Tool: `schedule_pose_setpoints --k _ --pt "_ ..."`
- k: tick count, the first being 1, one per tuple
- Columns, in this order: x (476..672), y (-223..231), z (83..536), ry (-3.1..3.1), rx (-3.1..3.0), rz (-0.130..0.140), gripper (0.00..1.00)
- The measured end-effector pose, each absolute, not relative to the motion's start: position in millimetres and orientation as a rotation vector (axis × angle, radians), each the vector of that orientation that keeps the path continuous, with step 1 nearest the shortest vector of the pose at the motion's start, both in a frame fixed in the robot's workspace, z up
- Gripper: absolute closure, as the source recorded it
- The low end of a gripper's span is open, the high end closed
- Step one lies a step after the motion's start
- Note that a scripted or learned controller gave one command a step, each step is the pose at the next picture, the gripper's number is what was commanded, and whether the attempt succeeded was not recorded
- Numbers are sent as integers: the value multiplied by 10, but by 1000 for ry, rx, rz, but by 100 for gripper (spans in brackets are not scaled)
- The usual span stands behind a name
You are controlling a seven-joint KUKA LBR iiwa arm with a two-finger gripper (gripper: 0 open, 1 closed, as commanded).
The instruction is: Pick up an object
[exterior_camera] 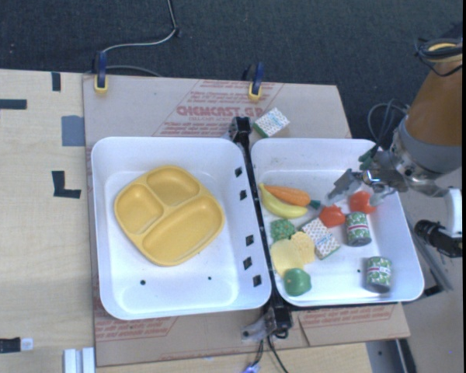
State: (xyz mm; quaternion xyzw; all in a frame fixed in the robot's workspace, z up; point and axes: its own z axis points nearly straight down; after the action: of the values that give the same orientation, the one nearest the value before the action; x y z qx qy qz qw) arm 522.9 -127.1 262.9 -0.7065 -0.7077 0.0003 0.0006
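Yellow plate (168, 214) with three wells lies in the left bin (109, 270). In the right bin (404, 286), the tool (353, 186) hangs with fingers spread, gripping nothing, just above a red toy (361, 202). Nearby lie a carrot (287, 195), banana (278, 206), two cans (358, 228) and a green ball (297, 281).
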Motion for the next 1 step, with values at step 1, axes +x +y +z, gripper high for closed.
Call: schedule_pose_setpoints --k 1 --pt "5592 -1454 1316 -2219 -2218 4 0"
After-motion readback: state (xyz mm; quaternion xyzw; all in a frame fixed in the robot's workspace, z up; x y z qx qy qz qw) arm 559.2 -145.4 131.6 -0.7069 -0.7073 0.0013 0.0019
